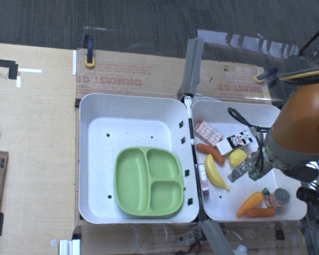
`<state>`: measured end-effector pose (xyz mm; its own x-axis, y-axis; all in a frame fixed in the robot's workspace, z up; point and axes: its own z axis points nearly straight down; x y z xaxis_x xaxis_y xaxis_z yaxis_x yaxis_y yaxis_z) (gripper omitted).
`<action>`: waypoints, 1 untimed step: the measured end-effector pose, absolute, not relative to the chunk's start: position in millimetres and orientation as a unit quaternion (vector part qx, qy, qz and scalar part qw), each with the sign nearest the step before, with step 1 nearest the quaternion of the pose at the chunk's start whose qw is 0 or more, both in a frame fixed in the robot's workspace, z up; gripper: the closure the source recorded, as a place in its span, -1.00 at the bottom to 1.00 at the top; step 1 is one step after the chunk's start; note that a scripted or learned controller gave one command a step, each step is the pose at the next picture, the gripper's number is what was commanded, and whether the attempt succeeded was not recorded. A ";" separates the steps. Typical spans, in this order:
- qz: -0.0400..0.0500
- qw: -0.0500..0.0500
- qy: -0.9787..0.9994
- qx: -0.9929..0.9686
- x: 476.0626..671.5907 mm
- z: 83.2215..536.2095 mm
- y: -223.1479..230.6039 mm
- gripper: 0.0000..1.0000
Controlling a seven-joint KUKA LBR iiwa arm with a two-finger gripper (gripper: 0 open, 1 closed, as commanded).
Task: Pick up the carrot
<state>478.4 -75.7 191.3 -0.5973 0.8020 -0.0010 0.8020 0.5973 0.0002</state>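
Gripper (242, 170) angled low over right bin (225, 109) — above carrot (250, 203).

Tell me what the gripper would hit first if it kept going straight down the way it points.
Probably the yellow lemon or the banana beside it; the gripper hangs over them, not the carrot. Depth is unclear.

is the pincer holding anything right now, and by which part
Nothing is visibly held. The pincer hovers over the right bin by the banana; the carrot lies apart near the front.
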 end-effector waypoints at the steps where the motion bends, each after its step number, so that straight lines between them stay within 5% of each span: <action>1: -0.001 0.000 0.780 0.625 499.4 190.5 -39.8 1.00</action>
<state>499.4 -39.8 190.5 -0.2182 0.9759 -0.0013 0.9759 0.2182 -0.0027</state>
